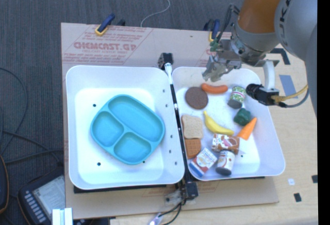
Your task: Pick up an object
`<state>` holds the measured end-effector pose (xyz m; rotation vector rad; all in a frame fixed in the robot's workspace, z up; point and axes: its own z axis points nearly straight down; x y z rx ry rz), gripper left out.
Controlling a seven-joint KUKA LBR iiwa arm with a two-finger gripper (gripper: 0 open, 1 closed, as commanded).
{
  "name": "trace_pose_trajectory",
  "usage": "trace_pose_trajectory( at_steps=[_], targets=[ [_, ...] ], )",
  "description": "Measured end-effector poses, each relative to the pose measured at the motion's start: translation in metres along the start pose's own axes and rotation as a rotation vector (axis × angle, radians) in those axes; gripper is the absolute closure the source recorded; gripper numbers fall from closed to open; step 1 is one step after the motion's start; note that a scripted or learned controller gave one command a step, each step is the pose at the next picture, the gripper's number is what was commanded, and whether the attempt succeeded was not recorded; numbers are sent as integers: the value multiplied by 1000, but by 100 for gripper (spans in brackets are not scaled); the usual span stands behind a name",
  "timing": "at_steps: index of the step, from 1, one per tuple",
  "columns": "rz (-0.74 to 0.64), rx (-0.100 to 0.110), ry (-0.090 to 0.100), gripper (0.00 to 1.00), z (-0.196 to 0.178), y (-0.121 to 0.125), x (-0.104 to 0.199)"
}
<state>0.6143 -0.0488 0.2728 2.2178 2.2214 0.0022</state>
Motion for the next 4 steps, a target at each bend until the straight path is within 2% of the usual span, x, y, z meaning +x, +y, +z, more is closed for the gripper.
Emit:
trace_pose_trajectory(
  at_steps=[1, 2, 3, 4],
  targets=[
    [1, 3, -1, 0, 1, -1, -1],
    [2, 7, 1, 0, 140, -2, -59],
    [2, -10, -1, 0, 182, -36, -48],
    [3, -17, -2, 100, 170, -34, -48]
  ],
)
